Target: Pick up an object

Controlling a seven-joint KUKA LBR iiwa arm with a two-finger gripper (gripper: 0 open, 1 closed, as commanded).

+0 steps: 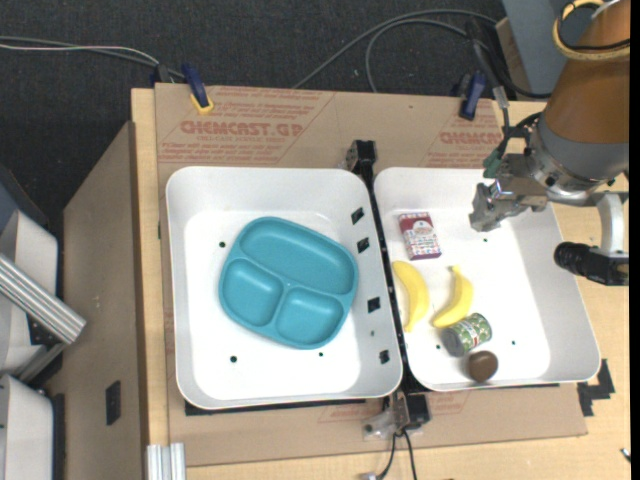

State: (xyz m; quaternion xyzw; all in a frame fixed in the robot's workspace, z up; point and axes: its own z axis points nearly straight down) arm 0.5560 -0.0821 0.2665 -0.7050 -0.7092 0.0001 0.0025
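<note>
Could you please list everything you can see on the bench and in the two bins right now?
Bins: 2, white, side by side on the bench.
Divided plate: 1, teal, in the left bin.
Small box: 1, red and white, right bin, upper part.
Bananas: 2, yellow, right bin, middle.
Can: 1, green label, lying below the bananas.
Round object: 1, brown, beside the can.
Clamps: 2, blue, at the board's far edge.
Arm: 1, grey and orange, from the right.
Hand: 1, grey, over the right bin.
</note>
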